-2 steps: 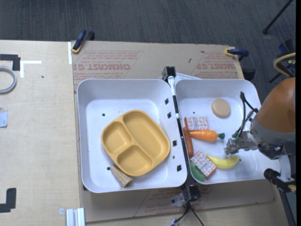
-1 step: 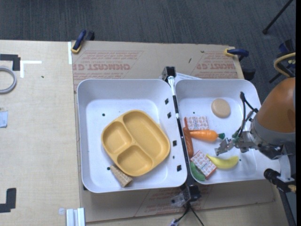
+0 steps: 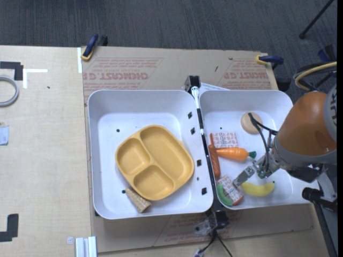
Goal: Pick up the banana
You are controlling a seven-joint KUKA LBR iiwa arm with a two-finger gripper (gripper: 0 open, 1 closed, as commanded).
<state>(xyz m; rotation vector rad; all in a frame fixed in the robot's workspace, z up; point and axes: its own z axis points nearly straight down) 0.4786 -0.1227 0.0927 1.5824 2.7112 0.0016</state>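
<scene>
We see the banana (image 3: 259, 188) lying in the right bin (image 3: 278, 103), near its front edge, just right of a green-edged packet (image 3: 229, 191). The gripper (image 3: 256, 171) hangs right above the banana's left end, below the carrot (image 3: 233, 154). Whether it pinches anything, we cannot tell. A yellow divided plate (image 3: 154, 162) sits in the left bin (image 3: 107, 143).

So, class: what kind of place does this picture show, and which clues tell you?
Probably a robotics lab bench: a robot arm reaches over two white bins holding toy food like a banana, set on cardboard clamped to the bench.
</scene>
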